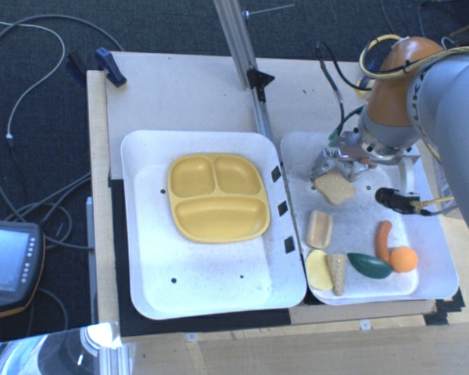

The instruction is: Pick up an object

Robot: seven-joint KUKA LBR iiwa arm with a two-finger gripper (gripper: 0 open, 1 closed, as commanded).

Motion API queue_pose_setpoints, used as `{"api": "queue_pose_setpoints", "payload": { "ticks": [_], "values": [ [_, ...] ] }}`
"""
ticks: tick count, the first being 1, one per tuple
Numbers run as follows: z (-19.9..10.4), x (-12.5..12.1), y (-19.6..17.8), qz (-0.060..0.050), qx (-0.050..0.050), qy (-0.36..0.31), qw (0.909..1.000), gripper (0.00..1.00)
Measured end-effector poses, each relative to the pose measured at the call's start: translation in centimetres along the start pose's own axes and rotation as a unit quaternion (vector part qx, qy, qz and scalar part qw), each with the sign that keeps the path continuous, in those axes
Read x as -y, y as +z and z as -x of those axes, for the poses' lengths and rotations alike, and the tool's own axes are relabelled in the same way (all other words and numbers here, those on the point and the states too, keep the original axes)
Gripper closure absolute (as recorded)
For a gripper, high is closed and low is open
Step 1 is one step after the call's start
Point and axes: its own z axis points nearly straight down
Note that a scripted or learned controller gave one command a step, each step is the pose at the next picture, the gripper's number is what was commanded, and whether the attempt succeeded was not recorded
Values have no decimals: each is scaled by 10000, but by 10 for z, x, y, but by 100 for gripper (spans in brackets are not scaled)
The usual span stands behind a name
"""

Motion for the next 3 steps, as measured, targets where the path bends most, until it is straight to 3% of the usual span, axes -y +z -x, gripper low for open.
{"api": "queue_pose_setpoints", "payload": {
  "ticks": [1, 3],
  "values": [
    [0, -2, -15, 39, 2, -5, 10000, 100],
    [-10, -1, -110, 72, 9, -6, 10000, 100]
  ]
}}
